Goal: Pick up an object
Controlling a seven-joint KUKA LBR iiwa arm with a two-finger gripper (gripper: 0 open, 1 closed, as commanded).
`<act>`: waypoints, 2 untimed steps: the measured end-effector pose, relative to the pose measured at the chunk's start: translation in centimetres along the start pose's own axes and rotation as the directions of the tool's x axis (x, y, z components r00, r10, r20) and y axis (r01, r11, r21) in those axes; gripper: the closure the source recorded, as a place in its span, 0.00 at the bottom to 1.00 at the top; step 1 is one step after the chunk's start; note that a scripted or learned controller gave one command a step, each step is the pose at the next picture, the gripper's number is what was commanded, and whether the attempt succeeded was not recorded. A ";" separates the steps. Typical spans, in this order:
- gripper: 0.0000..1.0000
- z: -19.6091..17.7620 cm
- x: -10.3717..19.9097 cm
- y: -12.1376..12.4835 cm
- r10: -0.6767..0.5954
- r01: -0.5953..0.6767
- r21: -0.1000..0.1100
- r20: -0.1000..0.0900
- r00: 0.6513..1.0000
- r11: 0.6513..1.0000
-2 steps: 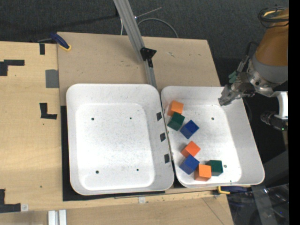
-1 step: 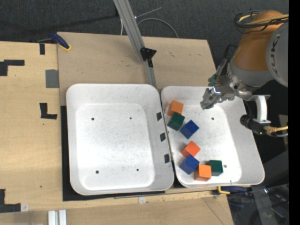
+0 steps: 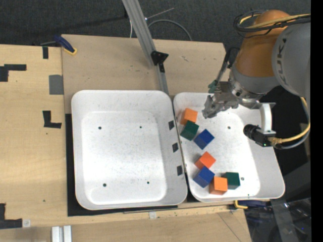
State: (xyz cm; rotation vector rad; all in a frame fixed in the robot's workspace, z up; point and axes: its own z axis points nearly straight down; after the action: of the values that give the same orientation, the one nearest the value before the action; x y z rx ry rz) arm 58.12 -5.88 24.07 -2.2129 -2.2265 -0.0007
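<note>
The fingers (image 3: 211, 110) hung low over the right bin (image 3: 262, 183), and whether they were spread or closed could not be told. Just left of them lay an orange cube (image 3: 190, 116) with a green cube (image 3: 190, 131) touching it below — a blue cube (image 3: 204, 138) just beyond. Well below them sat another cluster — orange, blue, orange and green blocks (image 3: 214, 176).

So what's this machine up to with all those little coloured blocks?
A grey and orange robot arm reaches in from the right, its gripper hanging over the right bin, just beside an orange cube. It is meant to pick up an object. Seven cubes, orange, green and blue, lie in that bin, none of them lifted. The left bin sits alongside.
</note>
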 end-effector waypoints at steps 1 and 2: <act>1.00 1.2 5.0 0.0 0.000 0.000 0.001 0.001 1.000 1.000; 1.00 0.4 9.8 -0.2 -0.001 0.001 -0.001 0.000 1.000 1.000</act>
State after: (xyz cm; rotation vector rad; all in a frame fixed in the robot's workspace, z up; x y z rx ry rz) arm 57.88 3.90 23.71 -2.2124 -2.2281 -0.0013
